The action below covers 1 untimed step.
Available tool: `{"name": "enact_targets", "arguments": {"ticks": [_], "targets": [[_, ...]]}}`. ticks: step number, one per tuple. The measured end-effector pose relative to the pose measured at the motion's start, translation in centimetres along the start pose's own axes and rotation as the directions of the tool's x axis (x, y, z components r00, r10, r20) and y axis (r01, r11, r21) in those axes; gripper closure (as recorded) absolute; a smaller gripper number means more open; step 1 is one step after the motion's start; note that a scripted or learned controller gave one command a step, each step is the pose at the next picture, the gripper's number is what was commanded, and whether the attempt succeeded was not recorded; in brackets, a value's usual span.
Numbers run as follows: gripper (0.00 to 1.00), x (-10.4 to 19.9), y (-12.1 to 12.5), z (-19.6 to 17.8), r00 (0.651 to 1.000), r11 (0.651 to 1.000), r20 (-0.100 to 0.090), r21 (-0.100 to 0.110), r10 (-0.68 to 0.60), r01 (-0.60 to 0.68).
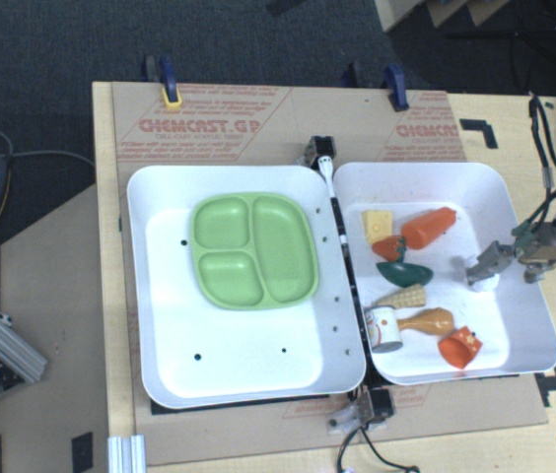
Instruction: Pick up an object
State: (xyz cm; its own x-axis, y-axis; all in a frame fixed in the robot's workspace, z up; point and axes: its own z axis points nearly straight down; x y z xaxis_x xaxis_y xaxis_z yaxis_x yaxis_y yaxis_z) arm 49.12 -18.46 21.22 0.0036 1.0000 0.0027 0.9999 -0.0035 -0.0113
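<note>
1. You have two shallow white plastic bins on the desk (pixel 110 264): the left bin (pixel 160 353) and the right bin (pixel 524 333), edge to edge so things can pass from one to the other.
2. The left bin carries one pale green three-compartment plate (pixel 255 249), lying flat near its middle with nothing on it.
3. The right bin holds the pickable things, about seven, clustered toward its left half: one yellow cheese-like wedge (pixel 378 225), one orange-red carrot-shaped toy (pixel 428 227), one small red piece with a dark green leaf-shaped piece (pixel 403 270) just below it, one ridged tan cone (pixel 403 299), one small white can with a red label (pixel 383 328), one tan pear-shaped piece (pixel 428 320) and one orange-red crumpled piece (pixel 460 347).
4. The hand (pixel 482 269) reaches in from the right, low over bare floor on the bin's right side, apart from the cluster. Nothing sits between its fingers; you cannot tell whether they are spread or pressed together.
5. Judging from that, no object is picked yet.
</note>
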Motion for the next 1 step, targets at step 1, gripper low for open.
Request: {"name": "enact_targets", "arguments": {"ticks": [1], "targets": [[0.0, 0.01, 0.28, -0.56, 1.0, 1.0, 0.003, -0.012, -0.003, 0.003]]}}
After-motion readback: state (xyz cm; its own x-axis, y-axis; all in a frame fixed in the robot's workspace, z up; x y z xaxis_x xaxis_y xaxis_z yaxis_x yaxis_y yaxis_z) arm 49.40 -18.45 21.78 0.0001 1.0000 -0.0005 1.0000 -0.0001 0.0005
